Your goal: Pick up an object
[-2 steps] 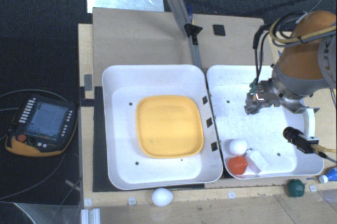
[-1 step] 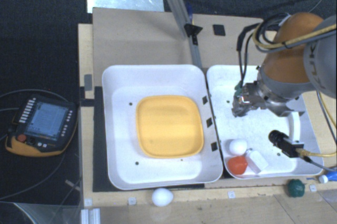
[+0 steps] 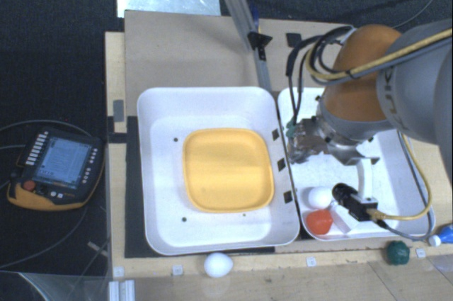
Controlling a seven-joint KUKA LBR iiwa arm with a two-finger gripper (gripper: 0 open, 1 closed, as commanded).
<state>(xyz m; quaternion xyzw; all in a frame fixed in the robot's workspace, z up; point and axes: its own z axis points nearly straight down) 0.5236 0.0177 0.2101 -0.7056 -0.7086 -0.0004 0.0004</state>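
Observation:
A yellow square plate (image 3: 228, 169) lies flat in the middle of the left bin (image 3: 159, 151). In the right bin (image 3: 396, 172) a white ball (image 3: 318, 197) rests near the front left corner. A red-orange round object (image 3: 320, 222) sits just in front of the ball. My gripper (image 3: 299, 142) hangs over the right bin's left side, close to the wall between the bins and a little behind the white ball. The wrist and arm hide much of that bin's floor.
A white egg-like object (image 3: 218, 264) lies on the bench outside the left bin's front edge. A dark green ball (image 3: 398, 252) sits on the bench at the front right. A metal post (image 3: 237, 2) stands behind the bins. A teach pendant (image 3: 55, 172) lies far left.

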